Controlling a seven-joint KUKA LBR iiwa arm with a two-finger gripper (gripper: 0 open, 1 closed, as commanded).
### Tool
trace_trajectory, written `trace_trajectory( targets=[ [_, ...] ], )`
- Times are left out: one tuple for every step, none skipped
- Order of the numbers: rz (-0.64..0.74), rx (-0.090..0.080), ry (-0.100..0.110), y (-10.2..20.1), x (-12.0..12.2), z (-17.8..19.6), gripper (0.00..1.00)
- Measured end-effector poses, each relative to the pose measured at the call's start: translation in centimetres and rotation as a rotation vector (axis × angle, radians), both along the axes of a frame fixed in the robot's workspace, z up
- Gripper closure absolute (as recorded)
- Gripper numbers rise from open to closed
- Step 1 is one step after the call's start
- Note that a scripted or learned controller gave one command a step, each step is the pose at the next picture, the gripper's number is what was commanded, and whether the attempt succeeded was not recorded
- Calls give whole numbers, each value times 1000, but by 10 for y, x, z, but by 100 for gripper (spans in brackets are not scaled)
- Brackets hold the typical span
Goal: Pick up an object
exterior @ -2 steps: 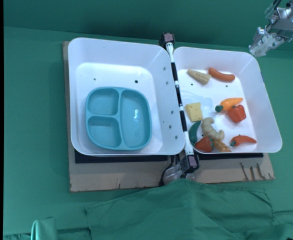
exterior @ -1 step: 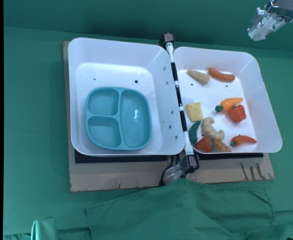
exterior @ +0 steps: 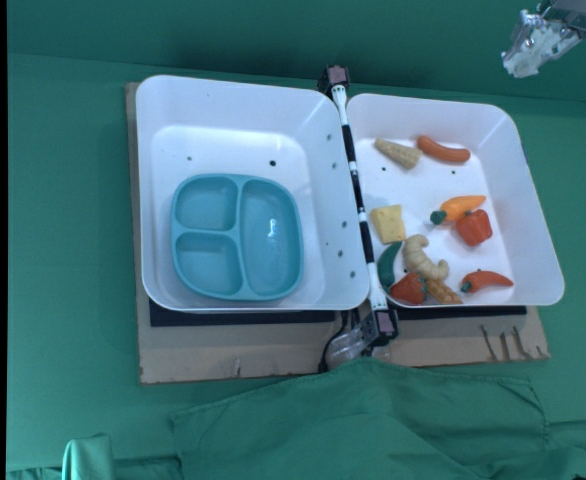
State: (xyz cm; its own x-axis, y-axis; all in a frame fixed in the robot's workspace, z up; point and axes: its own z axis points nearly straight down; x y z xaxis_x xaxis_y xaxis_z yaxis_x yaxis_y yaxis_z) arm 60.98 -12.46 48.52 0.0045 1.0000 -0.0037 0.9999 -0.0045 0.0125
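We keep our tool [exterior: 529, 48] parked high, clear of the bins; its state we cannot tell. The toy foods, like the sausage [exterior: 443, 149], lie below-left of it.

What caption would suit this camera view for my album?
Robot hand hovers beyond the right bin of toy food; a blue divided plate sits in the left bin.

2 white bins [exterior: 238, 103], 1 teal plate [exterior: 237, 237], ~10 toy foods [exterior: 443, 149].
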Motion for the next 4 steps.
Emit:
trace_trajectory(
  targets=[
    [-4,3,14,-43,-45,-35,100],
    [8,1,1,18,27,1,100],
    [-3,3,15,-21,-20,-40,100],
    [6,4,12,34,-12,-69,100]
  ],
)
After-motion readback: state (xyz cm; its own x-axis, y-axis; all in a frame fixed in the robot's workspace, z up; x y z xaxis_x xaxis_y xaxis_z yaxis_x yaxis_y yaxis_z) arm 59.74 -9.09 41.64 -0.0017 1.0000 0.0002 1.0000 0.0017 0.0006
